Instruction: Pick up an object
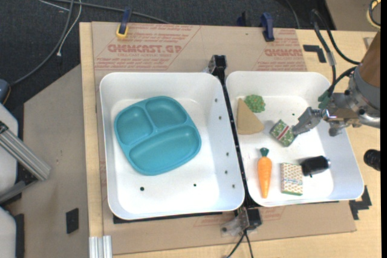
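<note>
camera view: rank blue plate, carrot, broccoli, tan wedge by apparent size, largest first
1. blue plate, by far the largest.
2. tan wedge.
3. carrot, longer than the wedge but slimmer, so these two are close and I wouldn't rank them firmly.
4. broccoli, smallest.

Grey arm (369, 78) reaching in from right, gripper (305, 122) low (angled leftward), wrist tilted

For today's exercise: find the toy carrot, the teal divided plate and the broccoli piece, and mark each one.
Toy carrot (264, 173), camera view, middle of its orange body.
Teal divided plate (158, 135), camera view, on the ridge above its large lower compartment.
Broccoli piece (255, 103), camera view, on its green top.
</note>
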Action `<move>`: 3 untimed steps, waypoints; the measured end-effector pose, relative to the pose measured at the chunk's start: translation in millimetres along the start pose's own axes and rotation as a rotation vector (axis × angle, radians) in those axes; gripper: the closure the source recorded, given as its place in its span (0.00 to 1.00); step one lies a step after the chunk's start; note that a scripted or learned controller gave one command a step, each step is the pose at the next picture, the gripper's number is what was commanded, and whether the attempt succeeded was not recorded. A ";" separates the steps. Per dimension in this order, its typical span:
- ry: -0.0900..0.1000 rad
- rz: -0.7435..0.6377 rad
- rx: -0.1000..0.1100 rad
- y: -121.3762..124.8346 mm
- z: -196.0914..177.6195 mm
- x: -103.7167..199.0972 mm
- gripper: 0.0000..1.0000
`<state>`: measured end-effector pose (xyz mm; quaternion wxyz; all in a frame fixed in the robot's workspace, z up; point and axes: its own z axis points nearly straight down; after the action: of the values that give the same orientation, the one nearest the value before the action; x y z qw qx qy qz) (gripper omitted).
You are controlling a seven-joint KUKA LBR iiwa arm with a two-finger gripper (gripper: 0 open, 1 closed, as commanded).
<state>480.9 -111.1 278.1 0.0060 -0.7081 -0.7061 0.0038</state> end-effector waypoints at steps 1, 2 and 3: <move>-0.002 -0.003 -0.012 1.9 -5.7 0.3 0.00; -0.001 -0.002 -0.007 7.9 52.2 -6.3 0.00; -0.001 -0.002 -0.011 4.6 110.8 -1.7 0.00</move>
<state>483.9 -112.5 167.2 0.0016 -0.7074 -0.7068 0.0003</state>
